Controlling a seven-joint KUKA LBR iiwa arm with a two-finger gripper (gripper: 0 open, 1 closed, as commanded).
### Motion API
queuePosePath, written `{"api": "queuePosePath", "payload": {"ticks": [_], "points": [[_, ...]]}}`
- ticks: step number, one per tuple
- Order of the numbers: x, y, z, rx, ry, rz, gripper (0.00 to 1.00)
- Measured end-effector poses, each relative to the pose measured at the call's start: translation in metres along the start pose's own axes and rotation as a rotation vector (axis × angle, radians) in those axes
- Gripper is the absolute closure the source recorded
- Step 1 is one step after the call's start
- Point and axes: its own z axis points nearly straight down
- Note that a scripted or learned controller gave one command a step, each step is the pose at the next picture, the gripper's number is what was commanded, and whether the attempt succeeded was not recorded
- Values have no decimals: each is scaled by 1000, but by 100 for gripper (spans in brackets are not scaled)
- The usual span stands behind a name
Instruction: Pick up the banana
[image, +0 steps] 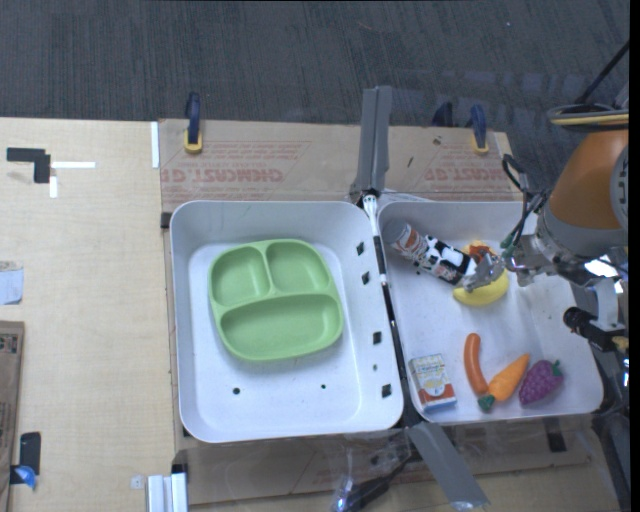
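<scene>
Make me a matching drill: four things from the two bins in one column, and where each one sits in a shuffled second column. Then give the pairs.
Things:
1. green divided plate
2. banana
3. small carton
4. purple grapes

Places:
A. right bin, front right corner
B. left bin, near its middle
C. right bin, at the tool
D. right bin, front left corner

Pairs: 1-B, 2-C, 3-D, 4-A
</scene>
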Motion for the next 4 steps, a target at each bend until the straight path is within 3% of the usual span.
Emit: {"api": "queuePosePath", "payload": {"ticks": [1,2,3,4], "points": [[-1,0,-8,1,-1,1,100],[25,55,-118,11,0,82,100],[25,54,-117,13,1,82,0],[6,73,-250,12,1,-138,0]]}}
